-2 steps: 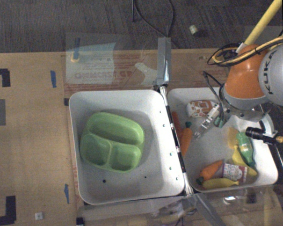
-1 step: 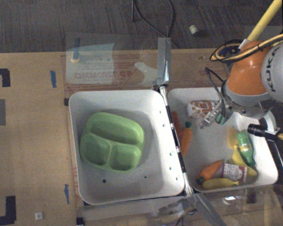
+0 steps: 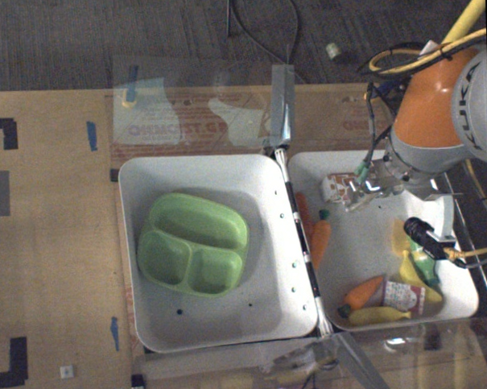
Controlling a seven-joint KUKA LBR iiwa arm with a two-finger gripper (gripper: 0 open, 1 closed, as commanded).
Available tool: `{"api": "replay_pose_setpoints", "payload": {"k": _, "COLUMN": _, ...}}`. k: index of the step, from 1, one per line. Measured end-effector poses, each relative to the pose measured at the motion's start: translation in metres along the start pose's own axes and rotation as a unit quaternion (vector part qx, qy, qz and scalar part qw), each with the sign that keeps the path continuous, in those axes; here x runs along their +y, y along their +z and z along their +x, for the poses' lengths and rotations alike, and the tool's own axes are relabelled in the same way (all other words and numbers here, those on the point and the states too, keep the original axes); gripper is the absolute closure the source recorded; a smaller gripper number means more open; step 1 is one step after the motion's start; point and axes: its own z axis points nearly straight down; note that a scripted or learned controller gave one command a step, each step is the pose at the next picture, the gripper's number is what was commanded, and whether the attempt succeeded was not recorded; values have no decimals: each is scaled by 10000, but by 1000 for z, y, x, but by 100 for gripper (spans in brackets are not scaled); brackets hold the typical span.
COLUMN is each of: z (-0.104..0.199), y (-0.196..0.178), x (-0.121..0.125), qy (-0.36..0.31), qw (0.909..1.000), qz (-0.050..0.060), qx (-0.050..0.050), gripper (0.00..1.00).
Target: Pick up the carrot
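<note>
Camera view: gripper hangs over upper part of the right bin, beside a small white carton; grip state — can't tell, nothing seen held. Approach step, prob. no grasp yet. Carrot lies at that bin's left wall, near the divider, green top pointing up-frame, apart from gripper. A 2nd orange veg sits lower, by a banana. Next: shift left and down-frame, line up across carrot, descend.
</note>
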Motion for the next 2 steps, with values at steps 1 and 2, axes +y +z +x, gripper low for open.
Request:
{"api": "replay_pose_setpoints", "payload": {"k": 1, "z": 0, "y": -138, "x": 20, "qy": -1580, "qw": 9874, "qz": -11, "qx": -5, "gripper": 100}}
{"api": "replay_pose_setpoints", "payload": {"k": 2, "z": -14, "y": -14, "x": -19, "qy": -2577, "qw": 9662, "qz": 0, "qx": 9, "gripper": 100}}
